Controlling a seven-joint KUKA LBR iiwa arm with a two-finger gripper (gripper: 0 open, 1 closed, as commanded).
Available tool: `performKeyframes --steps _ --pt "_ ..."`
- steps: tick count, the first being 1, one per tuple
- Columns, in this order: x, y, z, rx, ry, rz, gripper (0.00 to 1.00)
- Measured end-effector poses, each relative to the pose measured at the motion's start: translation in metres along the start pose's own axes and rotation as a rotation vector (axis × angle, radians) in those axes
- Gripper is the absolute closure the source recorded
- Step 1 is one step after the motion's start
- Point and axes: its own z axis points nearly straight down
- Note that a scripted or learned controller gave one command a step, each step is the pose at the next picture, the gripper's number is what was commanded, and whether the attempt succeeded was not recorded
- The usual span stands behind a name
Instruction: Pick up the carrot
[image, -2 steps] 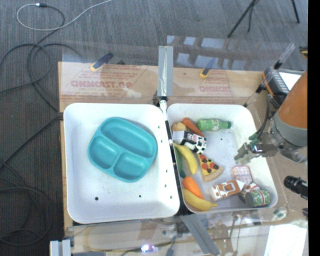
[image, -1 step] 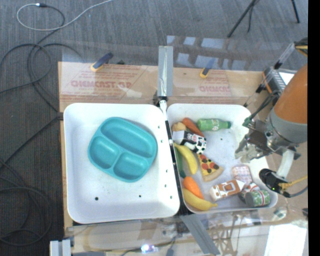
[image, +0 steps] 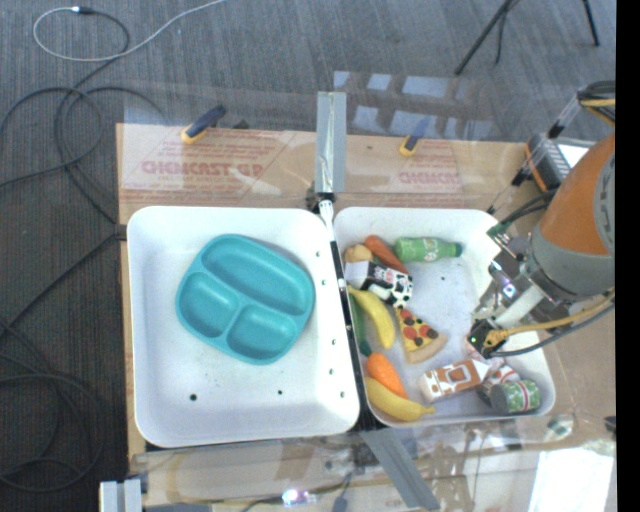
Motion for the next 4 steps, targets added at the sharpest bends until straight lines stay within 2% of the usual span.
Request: performKeyframes --steps 1,2,3,4 --pt "-0.005 0.006 -0.009 0.001 -0.001 0.391 1.0" --pt "0.015 -0.022 -0.006 -0.001 -0.001 0.389 1.0" --pt "0.013 -0.021 0.029 0.004 -0.001 0.029 1.0" --pt "0.013 -0.021 0.029 0.004 0.0 0.029 0.0"
